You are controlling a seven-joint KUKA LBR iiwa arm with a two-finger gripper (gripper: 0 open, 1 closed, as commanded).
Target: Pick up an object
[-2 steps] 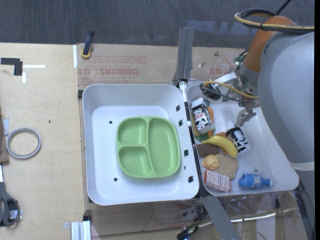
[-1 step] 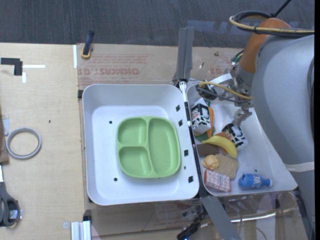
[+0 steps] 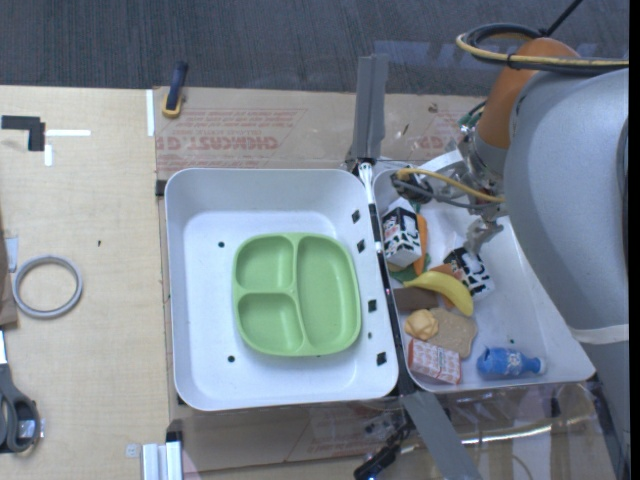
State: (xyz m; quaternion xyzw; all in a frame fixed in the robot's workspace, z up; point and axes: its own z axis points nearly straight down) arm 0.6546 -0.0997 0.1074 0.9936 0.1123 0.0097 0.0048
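A: What takes up the most room?

B: The pale wooden worktop (image 3: 80, 198), then the big grey arm with its orange band (image 3: 575, 188) coming in from the right and covering much of the right shallow white bin (image 3: 540, 318). The left shallow white bin (image 3: 200, 268) sits just beside it, their inner walls touching.

A: And inside them?

B: The left bin holds a light green three-compartment plastic plate (image 3: 298, 294), lying flat near its middle. The right bin holds the pickable clutter: a black-and-white patterned carton (image 3: 402, 236) against the inner wall, a yellow banana (image 3: 442, 288) just below it, a tan slice of toast (image 3: 455, 333), a red-and-white packet (image 3: 435, 363), a small blue bottle (image 3: 508, 363) lying on its side near the front wall, and a small yellow-orange lump (image 3: 421, 322) beside the toast.

A: The end effector?

B: The end effector (image 3: 482, 236) hangs over the right bin, above and right of the banana. I cannot tell how far open it is, and nothing is visibly held.

A: Anything outside?

B: A grey ring (image 3: 45, 286) lies at the worktop's left.
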